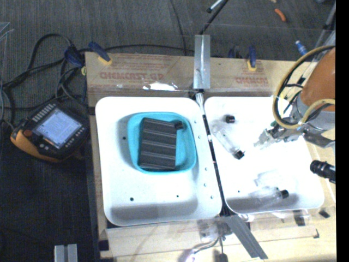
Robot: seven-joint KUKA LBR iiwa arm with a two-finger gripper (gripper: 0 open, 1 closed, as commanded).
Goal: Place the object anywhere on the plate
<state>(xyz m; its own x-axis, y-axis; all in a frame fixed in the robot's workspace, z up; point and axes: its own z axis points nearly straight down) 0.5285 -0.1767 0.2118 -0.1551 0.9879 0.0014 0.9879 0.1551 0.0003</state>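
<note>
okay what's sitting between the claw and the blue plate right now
In the camera view, a clear tube with a black cap lies in the right bin between the claw and the blue plate.

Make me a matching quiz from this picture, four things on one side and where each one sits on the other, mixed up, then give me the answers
Things:
1. plate
2. dark ridged block
3. gripper
4. pendant

Places:
A. on the floor, left of the bench
B. over the right bin
C. in the left bin
D. on the plate

Pairs: 1-C, 2-D, 3-B, 4-A
</note>
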